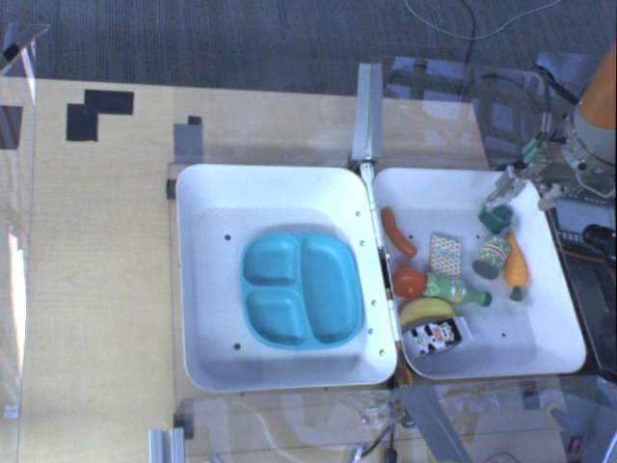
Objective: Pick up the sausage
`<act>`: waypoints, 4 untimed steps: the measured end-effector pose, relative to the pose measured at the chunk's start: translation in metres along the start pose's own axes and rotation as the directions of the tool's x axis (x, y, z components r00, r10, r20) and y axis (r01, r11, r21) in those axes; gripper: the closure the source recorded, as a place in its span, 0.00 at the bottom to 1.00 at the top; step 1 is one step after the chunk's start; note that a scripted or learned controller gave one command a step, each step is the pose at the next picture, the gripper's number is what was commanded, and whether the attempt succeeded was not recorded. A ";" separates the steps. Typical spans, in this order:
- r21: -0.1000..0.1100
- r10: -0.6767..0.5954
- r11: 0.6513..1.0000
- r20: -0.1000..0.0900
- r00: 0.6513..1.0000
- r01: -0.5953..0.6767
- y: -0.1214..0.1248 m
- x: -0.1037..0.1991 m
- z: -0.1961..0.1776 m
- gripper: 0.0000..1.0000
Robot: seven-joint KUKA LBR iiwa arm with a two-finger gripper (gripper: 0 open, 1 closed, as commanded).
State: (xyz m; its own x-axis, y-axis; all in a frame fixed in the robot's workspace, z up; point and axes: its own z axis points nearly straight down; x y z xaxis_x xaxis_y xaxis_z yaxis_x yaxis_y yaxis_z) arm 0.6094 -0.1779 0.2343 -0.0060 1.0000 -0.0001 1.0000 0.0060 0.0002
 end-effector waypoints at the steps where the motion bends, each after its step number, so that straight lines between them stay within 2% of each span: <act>1: -0.002 0.019 1.000 0.000 1.000 -0.019 0.003 0.058 -0.023 0.00; 2: 0.002 0.200 0.980 -0.001 0.980 -0.200 0.031 0.131 0.053 0.00; 3: 0.002 0.224 0.975 0.000 0.975 -0.224 -0.011 0.144 0.052 0.00; 4: -0.017 0.173 0.985 -0.001 0.985 -0.173 0.004 0.099 0.135 0.00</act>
State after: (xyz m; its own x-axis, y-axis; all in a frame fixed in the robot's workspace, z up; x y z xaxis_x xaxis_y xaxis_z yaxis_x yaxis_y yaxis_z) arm 0.6128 -0.0792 0.0998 0.1673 0.9859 0.0013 0.9858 -0.1673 0.0170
